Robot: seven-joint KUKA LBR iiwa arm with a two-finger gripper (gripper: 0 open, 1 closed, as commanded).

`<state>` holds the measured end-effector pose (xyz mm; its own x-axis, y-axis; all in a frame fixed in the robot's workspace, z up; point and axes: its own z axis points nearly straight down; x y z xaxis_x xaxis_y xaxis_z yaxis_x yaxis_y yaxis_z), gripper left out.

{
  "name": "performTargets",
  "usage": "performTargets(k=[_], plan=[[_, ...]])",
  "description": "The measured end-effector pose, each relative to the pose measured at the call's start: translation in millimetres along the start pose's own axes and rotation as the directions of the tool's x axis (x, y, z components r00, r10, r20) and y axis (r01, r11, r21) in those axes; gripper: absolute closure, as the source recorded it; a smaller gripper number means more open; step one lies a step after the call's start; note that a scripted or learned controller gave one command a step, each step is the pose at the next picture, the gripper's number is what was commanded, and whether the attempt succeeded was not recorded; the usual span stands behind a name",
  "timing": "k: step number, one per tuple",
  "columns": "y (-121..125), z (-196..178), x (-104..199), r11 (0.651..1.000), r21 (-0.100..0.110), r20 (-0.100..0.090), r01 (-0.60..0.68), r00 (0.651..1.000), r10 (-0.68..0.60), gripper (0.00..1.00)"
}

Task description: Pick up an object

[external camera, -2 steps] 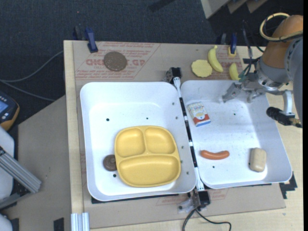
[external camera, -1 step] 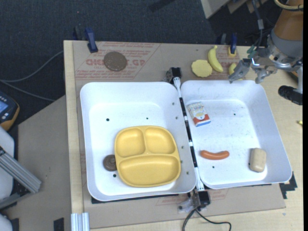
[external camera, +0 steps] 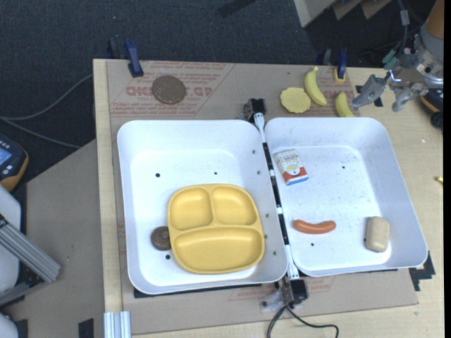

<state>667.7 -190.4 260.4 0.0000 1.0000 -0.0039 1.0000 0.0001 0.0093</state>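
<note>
1. The gripper (external camera: 385, 92) hangs at the upper right of the camera view, above the bench surface just beyond the far edge of the right bin (external camera: 394, 153).
2. Its two grey fingers (external camera: 366, 94) stand spread apart, with nothing between them.
3. The right bin holds three things: a small carton (external camera: 291, 167) with red and blue print near its far-left corner, a toy sausage (external camera: 314, 226) lying crosswise near the middle of the near side, and a beige bread-like piece (external camera: 377, 233) at the near right, well apart from the carton.
4. The sausage and the beige piece lie near each other but do not touch.
5. The left bin (external camera: 141, 160) holds a yellow divided plate (external camera: 214, 227) with three compartments, set toward the near side.
6. A small brown disc (external camera: 161, 239) lies just beside the plate's left edge, touching or nearly touching it.
7. On the bare bench beyond the bins lie a larger brown disc (external camera: 168, 89) at the left, and a yellow round slice (external camera: 296, 100) and two toy bananas (external camera: 316, 86) (external camera: 343, 105) near the gripper.
8. A blue clamp (external camera: 132, 57) grips the bench's far-left edge.
</note>
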Motion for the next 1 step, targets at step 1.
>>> performTargets(k=[1], plan=[[-5.1,150.7,-32.7,1.0,0.019,-0.01,-0.002,1.0,0.002,0.0]])
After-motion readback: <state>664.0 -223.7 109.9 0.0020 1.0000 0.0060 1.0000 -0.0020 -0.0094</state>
